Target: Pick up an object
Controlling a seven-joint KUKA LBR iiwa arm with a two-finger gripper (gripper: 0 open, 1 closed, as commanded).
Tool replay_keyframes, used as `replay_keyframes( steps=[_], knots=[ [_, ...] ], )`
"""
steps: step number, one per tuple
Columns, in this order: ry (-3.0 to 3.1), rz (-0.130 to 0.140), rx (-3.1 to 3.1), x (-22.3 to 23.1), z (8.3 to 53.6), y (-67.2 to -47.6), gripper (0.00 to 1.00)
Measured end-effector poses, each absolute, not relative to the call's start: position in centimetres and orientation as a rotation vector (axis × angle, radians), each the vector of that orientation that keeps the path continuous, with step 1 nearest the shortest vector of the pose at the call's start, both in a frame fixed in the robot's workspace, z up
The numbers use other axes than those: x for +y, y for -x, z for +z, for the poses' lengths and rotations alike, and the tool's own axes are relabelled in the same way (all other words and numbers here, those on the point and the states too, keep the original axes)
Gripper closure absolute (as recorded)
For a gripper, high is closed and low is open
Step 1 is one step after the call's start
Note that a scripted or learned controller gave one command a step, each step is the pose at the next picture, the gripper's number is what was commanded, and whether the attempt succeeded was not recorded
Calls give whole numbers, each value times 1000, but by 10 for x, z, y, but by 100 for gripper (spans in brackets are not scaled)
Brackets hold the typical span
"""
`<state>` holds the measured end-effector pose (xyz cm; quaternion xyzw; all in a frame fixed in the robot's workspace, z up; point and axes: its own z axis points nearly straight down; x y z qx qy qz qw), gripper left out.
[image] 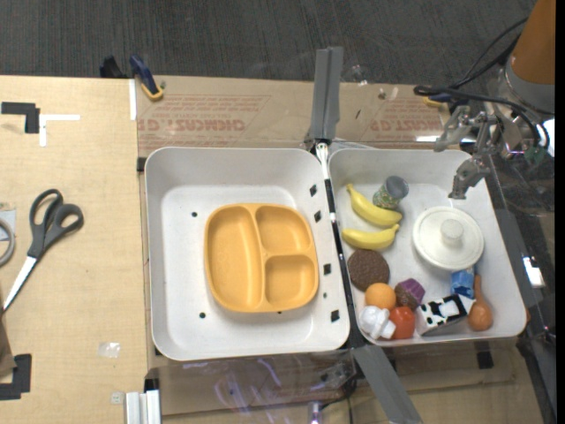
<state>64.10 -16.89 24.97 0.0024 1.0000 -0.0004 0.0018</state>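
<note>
We see two yellow bananas [371, 219] (curved, side by side) in the right bin [508, 263]; the jaws' state we cannot tell.

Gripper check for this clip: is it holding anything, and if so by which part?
Nothing is held. The gripper hangs over the right bin's far corner with nothing between its fingers, apart from the white lidded bowl and the bananas below.

arm [537, 47]: orange band | gripper [472, 162]: metallic grey | black cables
</note>
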Motion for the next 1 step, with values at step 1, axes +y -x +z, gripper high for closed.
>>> replay_keyframes(
  steps=[1],
  knots=[
    [-182,-2,3130,-165,94,-658,0]
  ],
)
